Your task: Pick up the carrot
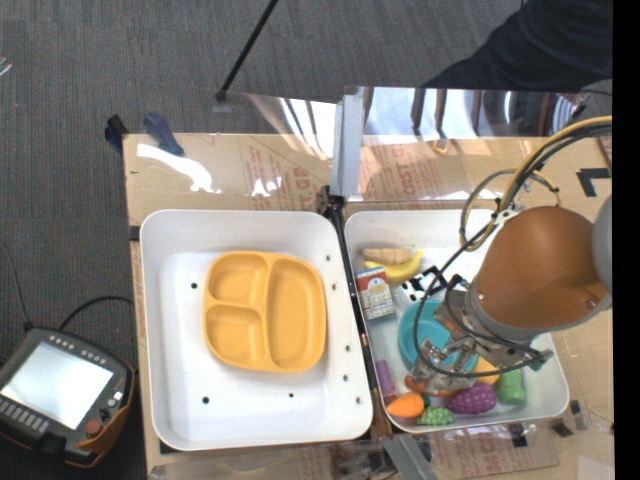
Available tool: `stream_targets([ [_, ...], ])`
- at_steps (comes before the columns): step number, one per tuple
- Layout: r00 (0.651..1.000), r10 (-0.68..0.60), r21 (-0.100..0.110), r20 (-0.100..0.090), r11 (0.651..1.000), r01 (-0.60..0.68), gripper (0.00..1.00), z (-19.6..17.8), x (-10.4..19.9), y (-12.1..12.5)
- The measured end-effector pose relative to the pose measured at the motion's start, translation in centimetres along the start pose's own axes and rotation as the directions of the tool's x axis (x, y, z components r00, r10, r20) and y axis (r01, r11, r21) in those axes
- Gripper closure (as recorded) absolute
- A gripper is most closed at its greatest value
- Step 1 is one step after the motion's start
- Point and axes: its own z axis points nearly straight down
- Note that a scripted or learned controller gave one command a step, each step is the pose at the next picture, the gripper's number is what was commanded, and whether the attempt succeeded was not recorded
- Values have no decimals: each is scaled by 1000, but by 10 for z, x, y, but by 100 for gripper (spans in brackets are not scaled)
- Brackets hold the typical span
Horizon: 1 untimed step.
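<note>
Camera view: the gripper [440, 361] hangs low over the right bin [556, 404], near its front wall. We cannot tell whether it is spread or closed; the wrist and cabling hide that, and nothing is visibly pinched.

The carrot [405, 405] lies just below and to the left of the gripper tip, close to the bin's front-left corner. It looks free, not held.

Risks, working outward from the gripper:

1. Offset. The tip sits above and right of the carrot, not over it. A straight descent from here probably lands on the teal bowl [416, 330] rim or on bare bin floor.
2. Clutter. The green grapes [435, 417] touch or nearly touch the carrot on its right, and the purple grapes [472, 399] are just beyond. A wide approach could grab those or shove them into the carrot.
3. Corner. The carrot is near the wall, so 1 side of the gripper may strike the wall or push the carrot into it.
4. A purple stick [385, 376] lies just left of the tip, along the bin's left wall, and could get clipped on a sideways correction.
5. Shape. We judge the carrot tapered and smooth, so an off-centre close could squirt it out.

Further off, the small carton [375, 293] and banana [400, 265] are out of the way. So is the yellow plate [265, 311] in the left bin [160, 238].
</note>
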Motion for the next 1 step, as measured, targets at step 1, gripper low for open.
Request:
stream_targets([
  [1, 936, -351, 4, 0, 936, 351, 100, -67, -77, 36],
])
